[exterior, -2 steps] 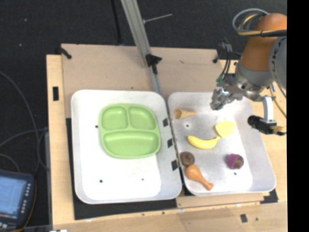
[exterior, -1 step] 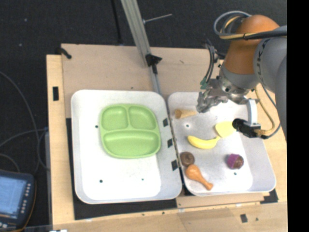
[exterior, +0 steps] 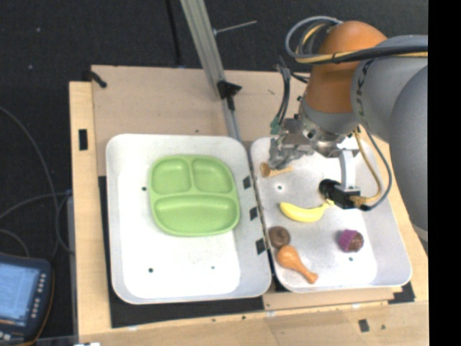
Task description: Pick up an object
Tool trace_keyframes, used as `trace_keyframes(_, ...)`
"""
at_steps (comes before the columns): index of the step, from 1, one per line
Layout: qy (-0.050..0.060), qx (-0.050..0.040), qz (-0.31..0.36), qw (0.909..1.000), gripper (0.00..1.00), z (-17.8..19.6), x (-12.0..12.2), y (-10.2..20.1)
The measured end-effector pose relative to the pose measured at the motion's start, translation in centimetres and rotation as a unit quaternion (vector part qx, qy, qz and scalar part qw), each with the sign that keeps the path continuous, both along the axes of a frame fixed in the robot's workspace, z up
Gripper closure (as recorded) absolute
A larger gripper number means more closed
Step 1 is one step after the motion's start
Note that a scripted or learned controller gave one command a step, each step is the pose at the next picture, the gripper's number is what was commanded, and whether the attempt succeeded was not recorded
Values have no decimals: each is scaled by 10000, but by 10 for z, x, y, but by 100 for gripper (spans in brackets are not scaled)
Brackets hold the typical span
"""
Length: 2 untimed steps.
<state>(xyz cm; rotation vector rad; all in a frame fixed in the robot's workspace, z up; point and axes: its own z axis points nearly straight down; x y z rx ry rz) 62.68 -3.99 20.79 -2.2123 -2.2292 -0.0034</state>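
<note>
Objects in the right bin (exterior: 389,262) include a banana (exterior: 302,212); we see the gripper (exterior: 282,156) above that bin's far-left corner, its opening impossible to judge.

Arm (exterior: 392,85) comes in from the right edge, upper part of view: big grey link, w/ orange band (exterior: 342,67) bulging above the wrist. Wrist points down and left, grey flange below the orange section. Cables loop over the top of the orange section; more run down the wrist's right side toward a black fitting. Gripper (exterior: 282,152) hangs at the wrist's lower-left end, metal-grey, tilted a bit left, low near the back-left corner of the right-hand bin. Fingers bunched close in a dark cluster; gap btwn them too small to make out from this angle.
</note>
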Motion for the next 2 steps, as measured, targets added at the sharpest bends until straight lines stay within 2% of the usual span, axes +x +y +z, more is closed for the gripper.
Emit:
trace_keyframes(1,-12,0,2,10000,100,14,-8,54)
trace_keyframes(2,-2,-1,1,10000,100,15,3,107)
